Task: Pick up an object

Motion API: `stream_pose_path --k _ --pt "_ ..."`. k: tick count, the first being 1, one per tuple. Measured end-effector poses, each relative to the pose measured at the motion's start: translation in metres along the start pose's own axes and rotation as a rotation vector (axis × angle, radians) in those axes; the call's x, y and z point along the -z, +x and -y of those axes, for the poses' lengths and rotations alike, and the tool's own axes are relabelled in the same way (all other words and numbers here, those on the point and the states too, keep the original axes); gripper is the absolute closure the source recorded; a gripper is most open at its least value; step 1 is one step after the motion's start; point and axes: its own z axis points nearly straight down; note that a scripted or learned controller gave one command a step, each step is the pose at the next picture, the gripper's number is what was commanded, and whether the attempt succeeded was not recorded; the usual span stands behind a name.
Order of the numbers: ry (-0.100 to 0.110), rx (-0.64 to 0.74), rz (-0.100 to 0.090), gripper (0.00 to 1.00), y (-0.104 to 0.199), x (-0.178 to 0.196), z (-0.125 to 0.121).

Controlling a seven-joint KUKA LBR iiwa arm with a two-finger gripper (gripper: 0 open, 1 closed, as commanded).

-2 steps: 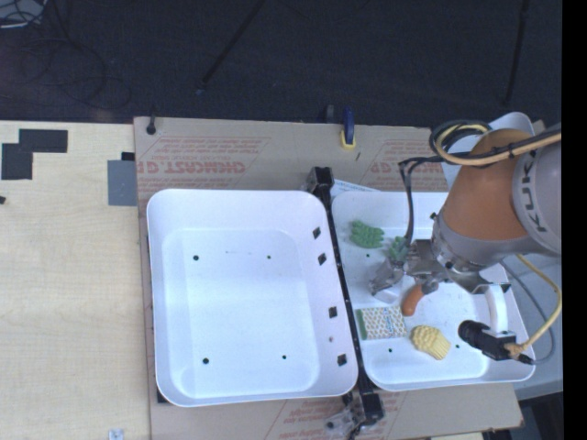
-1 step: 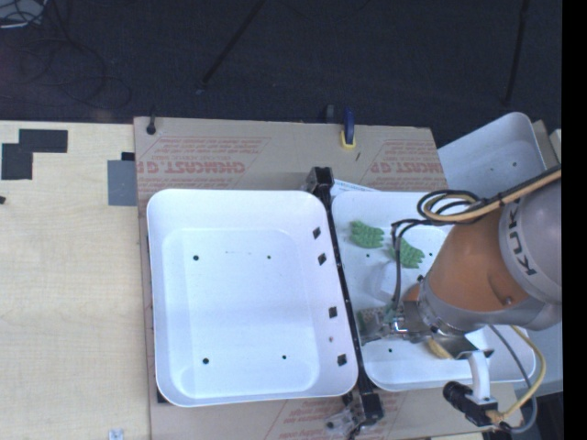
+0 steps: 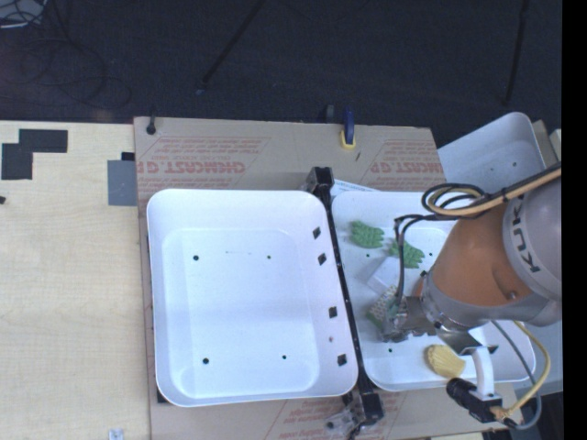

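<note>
The right bin (image 3: pixel 367 374) holds several small items. A green leafy piece (image 3: pixel 367 236) lies near its far left and a second green piece (image 3: pixel 410 254) sits beside it. Nearer the middle are a pale flat piece (image 3: pixel 379 278) and a dull green object (image 3: pixel 380 315). A yellow object (image 3: pixel 445 361) rests by the front rim. My gripper (image 3: pixel 397 323) is low in this bin, right beside the dull green object, and the grey and orange arm (image 3: pixel 477 264) hides much of the bin's right half.
The left bin (image 3: pixel 174 246) stands beside the right one, with black clips (image 3: pixel 332 312) along the shared rim. Black and yellow cables (image 3: pixel 440 200) loop over the arm. Cardboard (image 3: pixel 238 159) lies under both bins.
</note>
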Motion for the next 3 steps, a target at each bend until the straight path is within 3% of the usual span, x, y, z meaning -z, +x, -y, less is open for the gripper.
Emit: stream_pose_path --k 1,2,3 --pt "0.002 -0.006 -0.001 1.0 -0.001 0.009 0.0" --pt "-0.01 0.016 -0.002 1.0 0.076 0.094 -0.032" --pt "-0.003 0.003 0.002 1.0 0.03 0.132 0.001"
